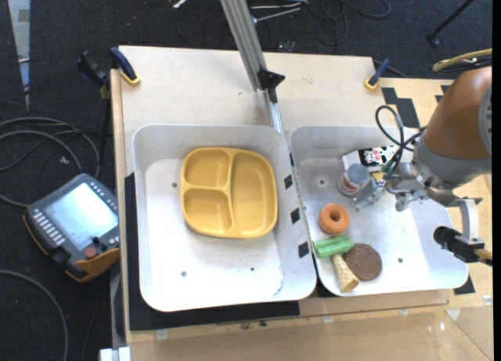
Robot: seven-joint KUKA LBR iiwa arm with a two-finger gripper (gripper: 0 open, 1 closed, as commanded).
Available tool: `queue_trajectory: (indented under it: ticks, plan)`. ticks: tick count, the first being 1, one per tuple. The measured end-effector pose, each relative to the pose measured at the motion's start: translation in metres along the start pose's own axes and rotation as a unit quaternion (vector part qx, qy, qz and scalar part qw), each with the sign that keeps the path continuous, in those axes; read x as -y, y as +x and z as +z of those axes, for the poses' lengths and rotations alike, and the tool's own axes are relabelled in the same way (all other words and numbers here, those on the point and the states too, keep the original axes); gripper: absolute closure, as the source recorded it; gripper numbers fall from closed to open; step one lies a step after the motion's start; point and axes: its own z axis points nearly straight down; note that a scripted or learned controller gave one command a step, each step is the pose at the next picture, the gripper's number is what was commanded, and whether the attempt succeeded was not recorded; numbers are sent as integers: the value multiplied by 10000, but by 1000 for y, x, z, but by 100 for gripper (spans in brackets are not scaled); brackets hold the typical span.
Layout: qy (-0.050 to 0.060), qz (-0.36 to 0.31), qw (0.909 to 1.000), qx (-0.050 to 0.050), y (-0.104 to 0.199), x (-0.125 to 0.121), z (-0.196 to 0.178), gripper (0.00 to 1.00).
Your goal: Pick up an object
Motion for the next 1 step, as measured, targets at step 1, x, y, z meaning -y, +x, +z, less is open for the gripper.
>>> queue_trajectory:
  ticks: [1]
  plan:
    - [-1,6,10000,2,1,1,64,0]
